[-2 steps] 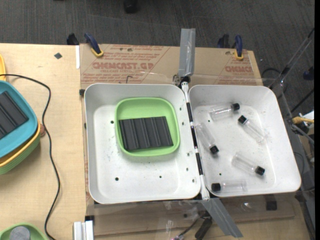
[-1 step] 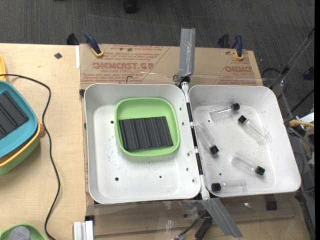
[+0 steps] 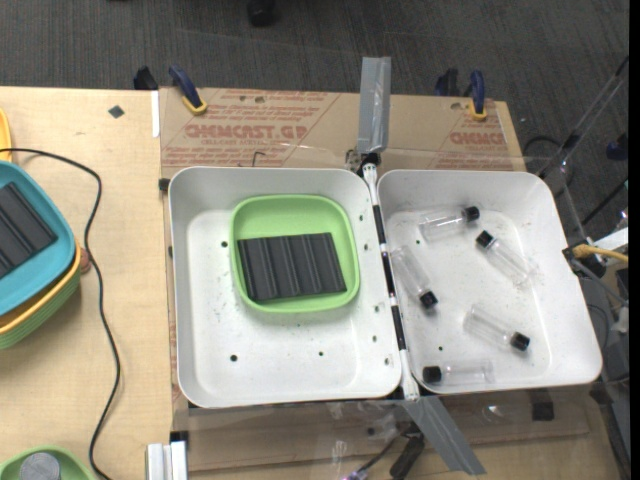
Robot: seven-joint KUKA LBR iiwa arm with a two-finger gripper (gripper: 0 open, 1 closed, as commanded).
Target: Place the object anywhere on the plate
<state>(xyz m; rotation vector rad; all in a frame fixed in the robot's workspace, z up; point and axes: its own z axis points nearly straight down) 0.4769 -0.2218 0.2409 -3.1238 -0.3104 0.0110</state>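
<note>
A green plate (image 3: 293, 255) carrying a dark ribbed mat (image 3: 291, 267) sits in the left bin (image 3: 200, 358). Five clear vials (image 3: 497, 330) with black caps lie scattered in the right bin (image 3: 560, 298), apart from the plate.

The KUKA arm's pose cannot be told from this overhead frame — nor can its wrist's angle. The gripper's state is likewise beyond telling.

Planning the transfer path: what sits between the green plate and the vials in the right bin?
In the camera view, between the green plate and the vials lie bare white bin floor and the two bins' adjoining rims.
</note>
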